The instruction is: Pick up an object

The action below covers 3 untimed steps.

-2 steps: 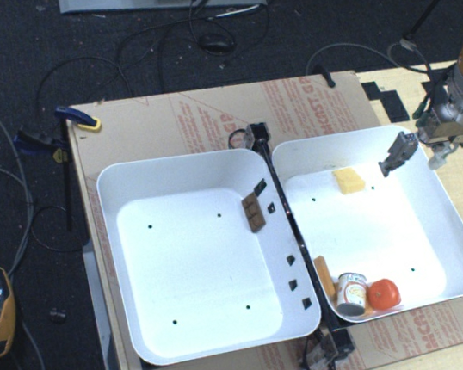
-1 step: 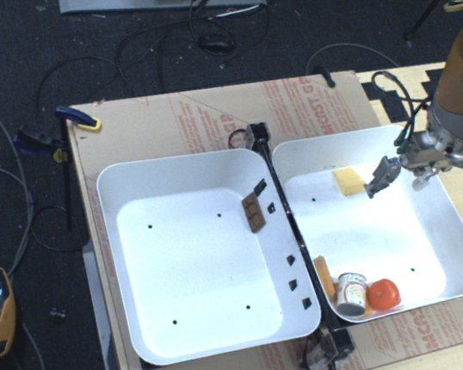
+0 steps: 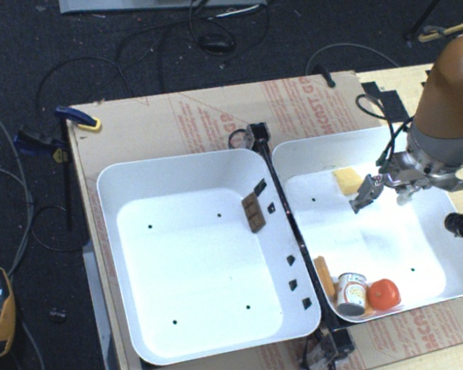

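My gripper [image 3: 385, 192] hangs over the upper middle of the right bin [image 3: 447, 228], its two fingers spread apart with nothing between them. One dark fingertip [image 3: 364, 195] sits just right of and below a pale yellow block [image 3: 347, 179] near the bin's back; I cannot tell whether it touches the block. At the front of the right bin lie an orange stick [image 3: 322, 274], a small tin can [image 3: 350, 291] and a red ball [image 3: 385, 293], close together. A brown bar [image 3: 255, 209] rests against the right wall of the left bin [image 3: 139, 264].
The grey arm with its orange band [image 3: 459, 91] reaches in from the right above the right bin's far side. A black divider with clips [image 3: 286, 223] runs between the bins. Cables and a yellow-blue clamp [image 3: 77, 119] lie beyond the bench's back-left corner.
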{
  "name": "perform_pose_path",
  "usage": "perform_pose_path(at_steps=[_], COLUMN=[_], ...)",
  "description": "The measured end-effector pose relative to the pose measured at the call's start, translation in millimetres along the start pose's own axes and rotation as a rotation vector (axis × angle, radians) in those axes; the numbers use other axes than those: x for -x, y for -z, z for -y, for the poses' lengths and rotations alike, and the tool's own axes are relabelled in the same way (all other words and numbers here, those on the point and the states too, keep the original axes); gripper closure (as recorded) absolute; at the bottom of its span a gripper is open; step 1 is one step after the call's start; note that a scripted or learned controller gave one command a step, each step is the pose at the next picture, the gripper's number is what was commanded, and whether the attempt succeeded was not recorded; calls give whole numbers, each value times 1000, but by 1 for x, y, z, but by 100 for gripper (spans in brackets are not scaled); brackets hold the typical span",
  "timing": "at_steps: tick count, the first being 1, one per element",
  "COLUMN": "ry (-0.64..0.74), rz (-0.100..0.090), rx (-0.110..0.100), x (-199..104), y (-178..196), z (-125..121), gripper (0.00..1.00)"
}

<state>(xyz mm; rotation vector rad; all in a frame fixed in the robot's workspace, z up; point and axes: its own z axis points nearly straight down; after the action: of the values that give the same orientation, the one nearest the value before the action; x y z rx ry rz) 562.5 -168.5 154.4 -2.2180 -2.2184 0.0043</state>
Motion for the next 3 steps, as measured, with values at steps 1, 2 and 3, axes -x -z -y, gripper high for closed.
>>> perform_pose_path(at_steps=[1, 2, 3], ry=[0, 0, 0], rz=[0, 1, 2], rx=[1, 5, 10], x=[-8, -7, -6], y=[-46, -33, 18], z=[-1, -2, -13], gripper=[0, 100, 100])
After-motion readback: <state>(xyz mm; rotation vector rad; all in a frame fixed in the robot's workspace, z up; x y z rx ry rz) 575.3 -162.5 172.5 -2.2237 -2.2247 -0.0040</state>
